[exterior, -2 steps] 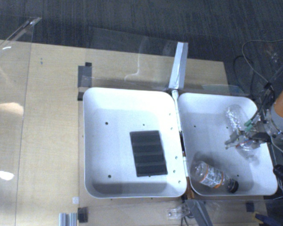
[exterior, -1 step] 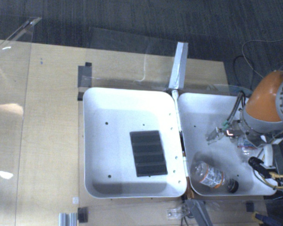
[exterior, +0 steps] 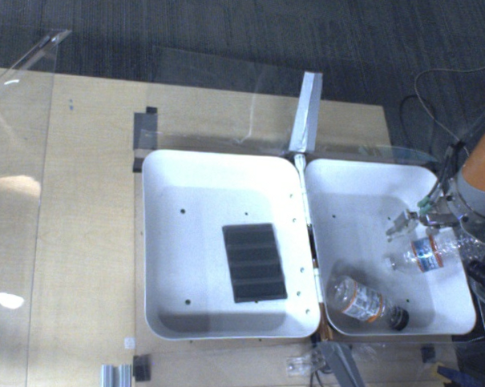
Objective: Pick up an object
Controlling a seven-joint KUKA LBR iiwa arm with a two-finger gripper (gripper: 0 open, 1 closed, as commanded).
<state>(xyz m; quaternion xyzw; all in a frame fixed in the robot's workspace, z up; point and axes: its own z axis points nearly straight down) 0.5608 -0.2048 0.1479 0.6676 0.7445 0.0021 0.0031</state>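
I am hovering my gripper (exterior: 422, 220) near the right bin's (exterior: 339, 181) right edge, directly over a clear bottle (exterior: 420, 254); whether it is gripping, I cannot tell.

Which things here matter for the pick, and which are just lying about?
For the job:
- gripper
- clear bottle with blue label
- clear bottle with orange label
- dark ridged pad

Just there:
- left bin
- right bin
- bench
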